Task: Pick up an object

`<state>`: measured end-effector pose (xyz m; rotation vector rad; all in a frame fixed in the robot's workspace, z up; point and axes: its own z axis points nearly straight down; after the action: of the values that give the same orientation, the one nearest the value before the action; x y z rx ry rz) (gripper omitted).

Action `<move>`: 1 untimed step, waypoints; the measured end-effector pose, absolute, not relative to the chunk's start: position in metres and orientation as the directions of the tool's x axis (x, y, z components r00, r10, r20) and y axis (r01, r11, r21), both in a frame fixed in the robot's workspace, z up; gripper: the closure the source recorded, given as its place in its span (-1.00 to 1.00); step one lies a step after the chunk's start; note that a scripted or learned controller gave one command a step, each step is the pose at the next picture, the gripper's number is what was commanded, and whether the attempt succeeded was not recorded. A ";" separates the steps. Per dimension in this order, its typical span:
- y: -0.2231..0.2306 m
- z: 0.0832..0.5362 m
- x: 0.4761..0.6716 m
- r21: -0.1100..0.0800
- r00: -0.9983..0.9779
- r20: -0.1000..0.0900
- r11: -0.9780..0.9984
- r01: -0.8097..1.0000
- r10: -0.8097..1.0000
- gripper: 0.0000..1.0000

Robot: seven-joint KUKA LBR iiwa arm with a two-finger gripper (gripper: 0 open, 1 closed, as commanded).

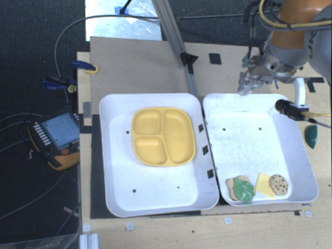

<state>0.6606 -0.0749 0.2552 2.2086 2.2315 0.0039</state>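
My gripper (246, 86) hangs over the far rim of the right bin (259, 139), near its back left corner, with nothing visible in it. Three small things lie along the right bin's near edge, far from the gripper: a green leafy toy on a tan piece (241, 189), a yellow cheese wedge (265, 185) and a chocolate chip cookie (279, 184). A yellow plate with three compartments (163, 136) lies flat in the left bin (116, 160).
A dark green object (310, 136) lies outside the right bin by its right rim. A slanted metal pole (174, 30) ends at a bracket behind the gap between the bins. A blue device with cables (57, 134) lies left of the bench.
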 end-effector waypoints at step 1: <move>-0.017 0.257 0.650 0.002 -0.010 0.001 0.010 1.000 1.000 1.00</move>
<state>0.6498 -0.0170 0.2567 2.2097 2.2324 0.0036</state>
